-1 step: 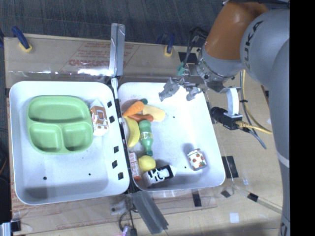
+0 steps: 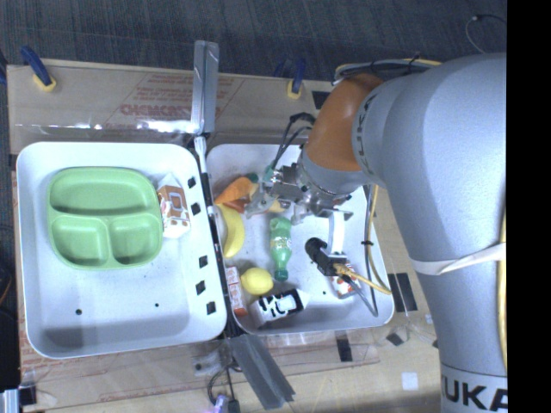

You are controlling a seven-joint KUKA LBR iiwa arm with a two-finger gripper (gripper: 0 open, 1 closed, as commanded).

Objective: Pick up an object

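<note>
Camera view: round lemon (image 2: 256, 280), curved banana (image 2: 232, 231), green plastic bottle (image 2: 281, 249).

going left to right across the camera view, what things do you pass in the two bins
green three-compartment plastic tray → orange-and-white snack packet → yellow banana → round yellow lemon → green plastic bottle

Dark grey carpeted floor (image 2: 258, 7) runs across the top, with a thin cable (image 2: 486, 26) looping at its right. Below lies a pale wooden bench (image 2: 112, 93) — two blue clamps (image 2: 39, 69) grip its far edge. The light is soft and even.
</note>
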